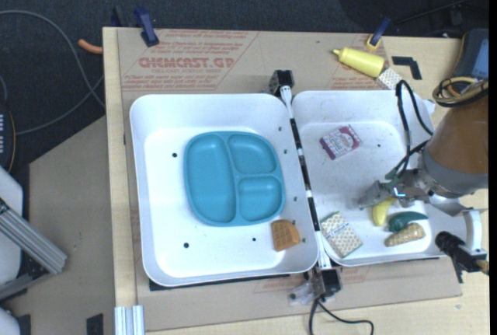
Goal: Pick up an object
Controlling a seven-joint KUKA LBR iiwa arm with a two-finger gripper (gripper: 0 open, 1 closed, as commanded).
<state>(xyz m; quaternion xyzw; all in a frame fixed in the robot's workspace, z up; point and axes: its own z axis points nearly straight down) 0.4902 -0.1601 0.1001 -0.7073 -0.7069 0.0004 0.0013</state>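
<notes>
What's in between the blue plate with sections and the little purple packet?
In the camera view, the raised white rims where the two bins meet, with a black clip strip, lie between the blue sectioned plate and the purple-and-white packet.

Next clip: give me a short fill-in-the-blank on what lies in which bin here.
1. The blue divided plate lies in the ____ bin.
2. The brown waffle piece sits just below the plate's ____ corner.
3. The gripper is down over the ____ bin, beside a small yellow object.

Missing words: left; lower right; right
</notes>
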